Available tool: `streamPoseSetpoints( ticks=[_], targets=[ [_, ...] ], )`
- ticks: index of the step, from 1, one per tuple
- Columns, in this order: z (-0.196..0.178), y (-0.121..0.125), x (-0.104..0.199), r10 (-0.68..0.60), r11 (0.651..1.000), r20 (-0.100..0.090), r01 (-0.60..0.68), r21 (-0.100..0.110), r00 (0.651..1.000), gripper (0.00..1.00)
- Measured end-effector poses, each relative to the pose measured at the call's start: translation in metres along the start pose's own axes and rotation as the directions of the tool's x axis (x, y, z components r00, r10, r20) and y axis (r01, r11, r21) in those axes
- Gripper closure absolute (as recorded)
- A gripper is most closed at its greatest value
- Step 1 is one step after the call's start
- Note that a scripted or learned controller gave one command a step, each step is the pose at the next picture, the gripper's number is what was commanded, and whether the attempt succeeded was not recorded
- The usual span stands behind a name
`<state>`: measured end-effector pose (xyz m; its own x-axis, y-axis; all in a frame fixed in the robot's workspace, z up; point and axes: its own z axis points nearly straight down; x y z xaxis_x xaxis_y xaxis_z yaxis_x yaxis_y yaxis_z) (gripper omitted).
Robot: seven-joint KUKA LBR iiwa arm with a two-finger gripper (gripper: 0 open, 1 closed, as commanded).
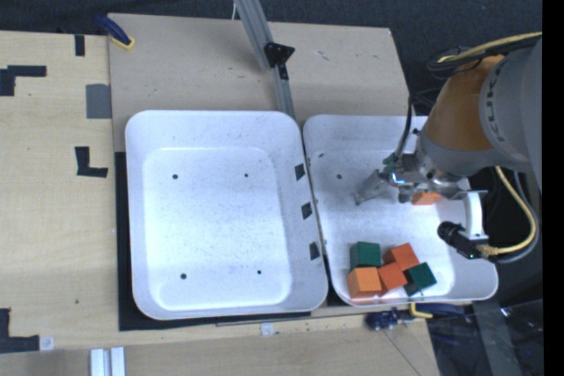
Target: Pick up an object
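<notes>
In the right bin (352, 145), several small blocks lie clustered near the front edge: a dark green block (366, 254), an orange block (404, 256), another orange block (363, 281) and a second green block (420, 276). My gripper (377, 187) hangs over the middle of the right bin, behind the cluster and apart from it. A small orange piece (426, 199) peeks out just under the wrist, on the gripper's right side; whether it is held or lying on the bin floor is unclear.
The left bin (141, 189) stands beside the right one, with a raised rim between them. A slanted metal pole (251, 4) rises behind the bins. Cables (515, 216) loop at the arm's right.
</notes>
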<state>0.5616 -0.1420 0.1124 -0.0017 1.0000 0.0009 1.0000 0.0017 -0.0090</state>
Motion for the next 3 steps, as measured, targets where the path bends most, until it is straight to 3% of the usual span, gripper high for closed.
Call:
streamPoseSetpoints(
  ticks=[1,2,3],
  targets=[
    [0.022,-0.001,0.001,0.0,1.0,0.001,0.0,-0.004,1.0,0.0],
    [0.011,0.0,0.001,-0.001,1.0,0.0,0.001,-0.006,1.0,1.0],
    [-0.049,-0.006,-0.001,0.001,1.0,0.002,-0.001,-0.013,1.0,1.0]
  ],
)
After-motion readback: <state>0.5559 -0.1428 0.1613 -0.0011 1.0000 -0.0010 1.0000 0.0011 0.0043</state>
